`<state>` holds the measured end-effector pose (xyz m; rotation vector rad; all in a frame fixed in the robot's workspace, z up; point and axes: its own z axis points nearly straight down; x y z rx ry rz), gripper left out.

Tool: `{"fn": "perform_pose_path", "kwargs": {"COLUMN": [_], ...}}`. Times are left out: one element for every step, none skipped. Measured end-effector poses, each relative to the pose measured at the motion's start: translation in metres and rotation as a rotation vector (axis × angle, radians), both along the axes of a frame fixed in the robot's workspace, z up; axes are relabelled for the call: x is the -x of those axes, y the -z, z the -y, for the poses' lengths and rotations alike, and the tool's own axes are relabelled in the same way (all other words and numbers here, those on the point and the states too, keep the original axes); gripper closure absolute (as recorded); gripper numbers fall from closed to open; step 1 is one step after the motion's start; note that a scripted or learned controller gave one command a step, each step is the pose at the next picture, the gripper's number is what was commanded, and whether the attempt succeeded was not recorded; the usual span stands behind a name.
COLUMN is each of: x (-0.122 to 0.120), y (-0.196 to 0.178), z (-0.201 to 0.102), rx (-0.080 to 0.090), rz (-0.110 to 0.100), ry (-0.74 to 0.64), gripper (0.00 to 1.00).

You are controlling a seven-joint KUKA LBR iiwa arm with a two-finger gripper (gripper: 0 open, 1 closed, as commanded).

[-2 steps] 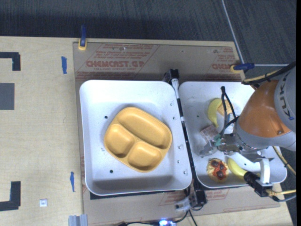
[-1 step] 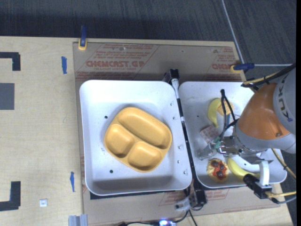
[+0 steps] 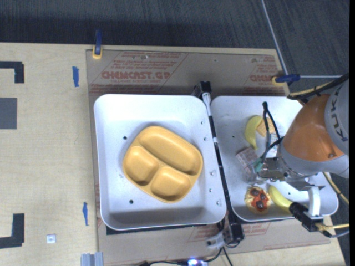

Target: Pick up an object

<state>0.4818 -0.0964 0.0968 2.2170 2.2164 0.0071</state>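
The right bin [image 3: 233, 115] holds several small things. A yellow rounded piece [image 3: 254, 129] lies near its back. A clear crinkled plastic item [image 3: 246, 158] sits in the middle. At the front are a red and orange patterned object [image 3: 257, 198] and a yellow banana-like piece [image 3: 279, 197]. My gripper [image 3: 266, 168] hangs low over the bin's middle, just right of the clear plastic item and above the banana-like piece. The wrist and orange band [image 3: 310, 132] cover its upper part.
The left bin [image 3: 111, 115] holds a large yellow three-compartment tray [image 3: 162, 163]. A black divider strip [image 3: 213, 143] runs between the bins. Cardboard [image 3: 166, 71] lies under both bins on the wooden bench [image 3: 44, 159].
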Motion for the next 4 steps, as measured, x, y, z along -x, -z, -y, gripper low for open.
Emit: {"fn": "perform_pose_path", "kwargs": {"x": [0.0,0.002,0.002,0.002], "y": [0.0,0.011,0.011,0.011], "z": [0.0,-0.004,-0.004,-0.004], "rx": [0.0,-0.001,-0.001,-0.002], "rz": [0.0,-0.006,-0.006,-0.006], "ry": [0.0,0.001,0.001,0.001], "gripper": [0.0,0.0,0.0,0.0]}}
